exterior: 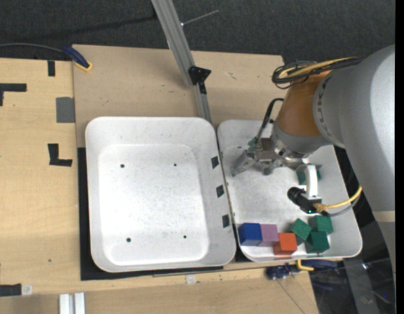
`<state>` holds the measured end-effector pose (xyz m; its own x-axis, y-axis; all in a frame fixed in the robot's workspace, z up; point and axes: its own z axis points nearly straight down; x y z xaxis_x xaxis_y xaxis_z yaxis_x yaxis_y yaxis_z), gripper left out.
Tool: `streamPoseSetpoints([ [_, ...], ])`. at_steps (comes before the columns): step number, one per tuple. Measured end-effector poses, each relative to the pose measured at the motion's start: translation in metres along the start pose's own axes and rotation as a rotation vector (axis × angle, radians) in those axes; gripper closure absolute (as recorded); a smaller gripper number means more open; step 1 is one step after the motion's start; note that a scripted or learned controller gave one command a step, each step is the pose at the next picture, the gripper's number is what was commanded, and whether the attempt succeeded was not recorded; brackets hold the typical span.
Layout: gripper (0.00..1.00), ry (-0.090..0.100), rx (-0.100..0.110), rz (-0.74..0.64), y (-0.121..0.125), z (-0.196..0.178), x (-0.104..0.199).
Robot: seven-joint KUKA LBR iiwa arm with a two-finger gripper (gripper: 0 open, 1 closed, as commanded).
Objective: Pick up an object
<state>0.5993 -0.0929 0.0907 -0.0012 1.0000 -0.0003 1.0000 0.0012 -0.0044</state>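
The bench [143,84] is pale wood, and the landmark on it is the right bin [254,136], the smaller-looking of two shallow white bins. The left bin [149,188] sits just beside it, their rims touching along a seam that carries small black clips. A slanted metal rail [179,34] runs down from the top of the view towards the far left corner of the right bin.

Over the right bin's far right side hangs the arm [365,103], grey and bulky, with its orange band [300,113] above the wrist. It covers much of that side of the bin. The gripper [244,162] reaches out from the wrist to sit low over the far left part of the right bin, near the seam. Whether the fingers are released or clenched I cannot tell; the metal parts blur together there. Nothing shows between them.

The blocks lie along the near edge of the right bin, well apart from the gripper, with bare white floor between. I count six: one blue block [250,233] nearest the seam, one purple block [269,233] touching it, one orange block [287,242] just beside that, and three green blocks [317,241] clustered at the near right corner. A black cable end with a yellow lead [342,201] hangs above the greens.
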Motion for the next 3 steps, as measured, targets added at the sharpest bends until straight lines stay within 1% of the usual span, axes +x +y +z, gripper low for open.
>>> streamPoseSetpoints([
  [1,1.00,0.001,-0.001,-0.002,0.000,-0.011,0.001],
  [2,1.00,0.000,-0.010,0.000,0.002,-0.074,0.002],
  [3,1.00,-0.001,-0.009,0.000,0.013,-0.126,0.000],
])
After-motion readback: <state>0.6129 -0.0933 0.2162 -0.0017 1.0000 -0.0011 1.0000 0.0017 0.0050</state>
